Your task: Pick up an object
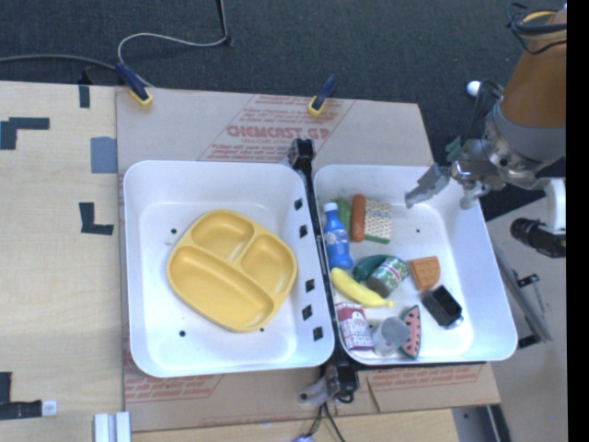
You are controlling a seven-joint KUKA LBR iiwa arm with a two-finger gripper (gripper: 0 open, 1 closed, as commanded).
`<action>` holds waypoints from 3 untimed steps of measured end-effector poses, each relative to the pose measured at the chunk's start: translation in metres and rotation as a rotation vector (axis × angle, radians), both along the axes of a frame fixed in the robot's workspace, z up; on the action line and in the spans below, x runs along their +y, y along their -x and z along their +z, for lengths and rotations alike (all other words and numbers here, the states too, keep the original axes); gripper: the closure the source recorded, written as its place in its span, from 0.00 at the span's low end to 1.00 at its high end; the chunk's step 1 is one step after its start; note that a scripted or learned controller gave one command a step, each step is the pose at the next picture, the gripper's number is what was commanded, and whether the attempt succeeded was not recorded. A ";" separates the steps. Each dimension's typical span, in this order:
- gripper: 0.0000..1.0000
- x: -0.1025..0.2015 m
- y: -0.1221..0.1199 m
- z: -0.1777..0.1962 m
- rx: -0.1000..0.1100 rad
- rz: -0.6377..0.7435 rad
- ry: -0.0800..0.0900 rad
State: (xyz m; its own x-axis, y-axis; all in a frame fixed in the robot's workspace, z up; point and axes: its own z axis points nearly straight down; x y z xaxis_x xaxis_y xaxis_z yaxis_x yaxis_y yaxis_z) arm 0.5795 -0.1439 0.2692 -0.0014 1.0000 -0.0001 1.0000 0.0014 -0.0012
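Observation:
My gripper (pixel 446 194) hovers over the back right part of the right bin (pixel 479 265), open, with nothing between its fingers. Below and left of it lie a checkered packet (pixel 377 221), an orange-red stick (pixel 358 217) and a blue bottle (pixel 337 238). Further forward are a banana (pixel 359 288), a green can (pixel 382 273), an orange wedge (pixel 424 272), a black block (pixel 443 306), a watermelon slice (pixel 411 331), a grey cup (pixel 390 332) and a red-and-white packet (pixel 353 328).
A yellow divided plate (pixel 235 270) lies in the left bin (pixel 147 210). Both bins rest on a cardboard sheet (pixel 267 127) held by two yellow-blue clamps. A black clip (pixel 301 153) joins the bins at the back.

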 end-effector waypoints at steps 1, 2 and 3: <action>0.00 0.001 -0.043 -0.131 0.004 0.000 -0.001; 0.00 0.028 -0.031 -0.171 -0.001 -0.001 0.000; 1.00 0.029 -0.030 -0.163 0.001 0.000 -0.001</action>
State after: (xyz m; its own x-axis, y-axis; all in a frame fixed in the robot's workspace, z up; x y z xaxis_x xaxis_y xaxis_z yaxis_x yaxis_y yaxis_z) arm 0.6094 -0.1149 0.1065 -0.0014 1.0000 0.0004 1.0000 0.0014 -0.0023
